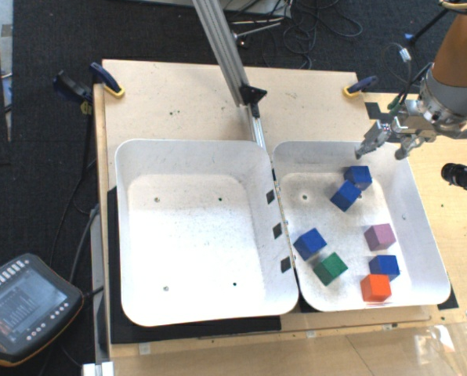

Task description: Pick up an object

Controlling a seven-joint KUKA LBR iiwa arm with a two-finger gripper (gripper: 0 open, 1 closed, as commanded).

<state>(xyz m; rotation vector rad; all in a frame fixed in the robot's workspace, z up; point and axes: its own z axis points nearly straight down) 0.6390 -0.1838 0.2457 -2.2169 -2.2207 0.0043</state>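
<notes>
The gripper [388, 142] hangs over the right bin's [423, 225] far edge, fingers spread apart with nothing between them. Two blue cubes [351, 186] sit touching just near of it; blue, green, purple and orange cubes lie nearer.

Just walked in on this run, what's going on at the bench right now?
The grey KUKA arm's gripper is open and holds nothing; it sits over the far edge of the right white bin. All the cubes lie in that bin: two blue cubes close together just below the gripper, another blue cube beside a green cube, a purple cube, and a blue cube next to an orange cube. Nothing is picked yet.
</notes>
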